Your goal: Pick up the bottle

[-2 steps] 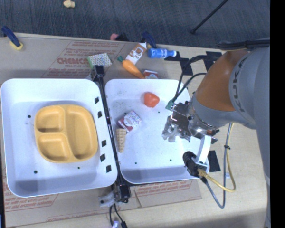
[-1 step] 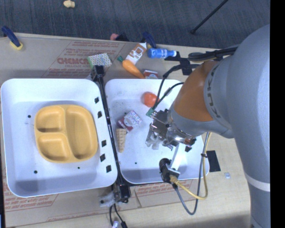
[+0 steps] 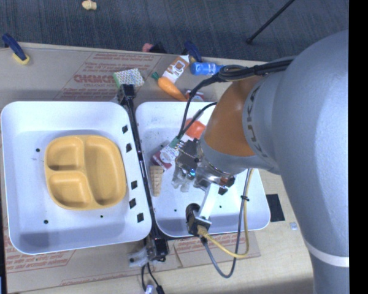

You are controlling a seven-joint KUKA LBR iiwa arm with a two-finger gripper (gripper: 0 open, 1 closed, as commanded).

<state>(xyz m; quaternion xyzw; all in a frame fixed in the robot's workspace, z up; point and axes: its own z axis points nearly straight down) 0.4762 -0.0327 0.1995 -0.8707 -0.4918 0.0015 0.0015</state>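
Note:
In the right bin [image 3: 172, 222] my gripper [image 3: 184, 175] hangs low over the floor, near the bin's left-centre. Just above it, partly hidden by the wrist, lies an orange and white object [image 3: 196, 129] that looks like the bottle. A small red and white packet [image 3: 165, 155] rests right beside the gripper on its left. A tan cone-shaped piece [image 3: 155, 180] lies next to the divider between the bins. The arm's grey body covers the right half of this bin.
A yellow divided plate [image 3: 84, 170] sits in the left bin [image 3: 24, 225]. Behind the bins, on the cardboard, lie a checkered packet [image 3: 129, 77], an orange carrot-like toy [image 3: 172, 89], a white carton [image 3: 176, 68] and a blue item [image 3: 203, 69]. A yellow cable [image 3: 227, 250] loops at the front.

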